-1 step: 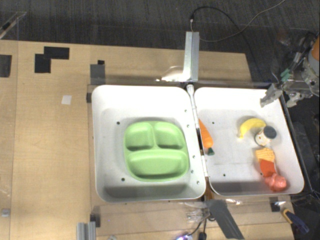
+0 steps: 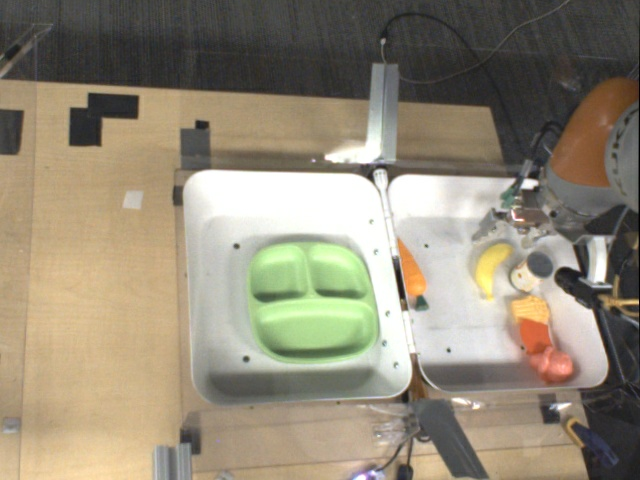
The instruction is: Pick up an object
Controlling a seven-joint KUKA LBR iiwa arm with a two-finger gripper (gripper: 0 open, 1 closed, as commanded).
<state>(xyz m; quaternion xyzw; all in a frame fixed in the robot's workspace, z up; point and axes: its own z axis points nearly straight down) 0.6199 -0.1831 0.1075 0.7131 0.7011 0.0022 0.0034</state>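
Observation:
In the right bin [image 2: 450, 318] lie a yellow banana [image 2: 490, 268], an orange carrot [image 2: 411, 271] against the left wall, a small round grey-and-white piece [image 2: 530, 270], an orange wedge [image 2: 531, 311] and a red-pink piece [image 2: 551, 364] at the front right corner. My gripper [image 2: 515, 226] hangs at the back right of this bin, just above the banana's upper end. Its fingers are open, and nothing is between them.
The left bin [image 2: 215, 298] holds a green divided plate [image 2: 310, 301]. A metal post [image 2: 384, 108] stands behind the divider between the bins. The arm's orange band [image 2: 590, 143] and cables sit along the right bin's far right side.

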